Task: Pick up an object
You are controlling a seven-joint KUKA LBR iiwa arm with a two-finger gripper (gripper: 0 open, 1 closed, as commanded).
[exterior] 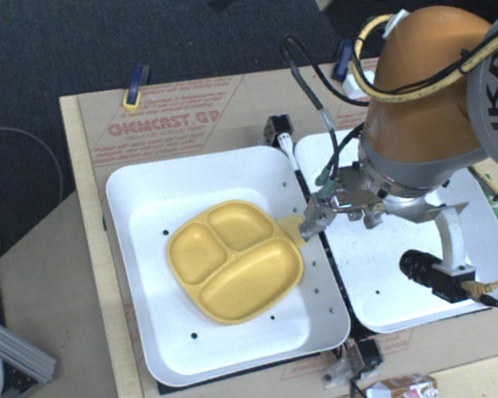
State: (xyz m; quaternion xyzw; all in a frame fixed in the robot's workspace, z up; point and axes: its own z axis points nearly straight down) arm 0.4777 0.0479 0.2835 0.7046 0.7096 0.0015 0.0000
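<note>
Yellow divided plate [235, 260]: grasp at its right rim, in the left bin [142, 256].

The plate lies flat, mid-bin. I see the gripper [311, 223] at the plate's right edge beside the bin wall; whether its fingers are spread or pinching, I cannot tell. I would confirm the rim sits between them before lifting, then raise slowly and level.

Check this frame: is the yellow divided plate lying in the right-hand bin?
No, the yellow divided plate lies flat in the left bin, beside the right bin.
</note>
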